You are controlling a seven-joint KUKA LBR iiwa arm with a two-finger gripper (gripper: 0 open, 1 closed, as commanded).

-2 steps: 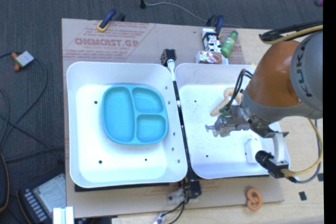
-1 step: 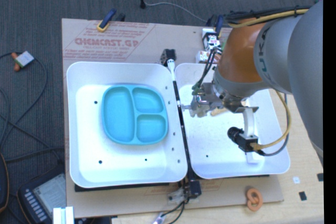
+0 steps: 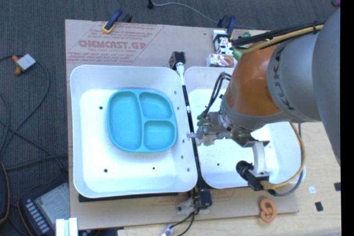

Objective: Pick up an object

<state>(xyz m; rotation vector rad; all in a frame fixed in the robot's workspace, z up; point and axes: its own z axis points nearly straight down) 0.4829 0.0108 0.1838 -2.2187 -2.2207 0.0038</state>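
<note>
Can't tell how the gripper (image 3: 206,134) is set, the wrist hides it; it hangs over the right bin (image 3: 221,174), near the divider. The only obvious pickable, a blue divided plate (image 3: 141,120), lies left of it, in the left bin (image 3: 88,174).

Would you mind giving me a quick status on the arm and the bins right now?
Gripper low over right bin, near its left wall; nothing seen held. Blue divided plate flat in left bin, untouched. Arm hides much of the right bin.
</note>
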